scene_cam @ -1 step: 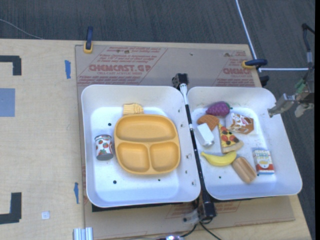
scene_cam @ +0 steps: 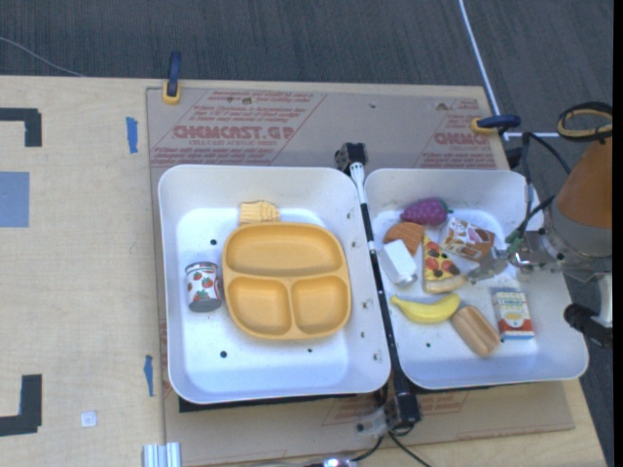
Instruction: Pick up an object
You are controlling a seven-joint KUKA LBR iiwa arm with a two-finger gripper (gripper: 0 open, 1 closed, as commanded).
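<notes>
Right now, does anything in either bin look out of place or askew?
Nothing is spilled or damaged. In the left bin, a small can lies tipped on its side beside the orange divided plate. The right bin's toy food is jumbled.

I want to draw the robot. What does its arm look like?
Draw a chunky arm with a big rounded orange band and grey parts below it. Add a yellow cable looped on top and black cables beside it. The metal gripper, silvery and small, sticks out over the right white bin.
</notes>
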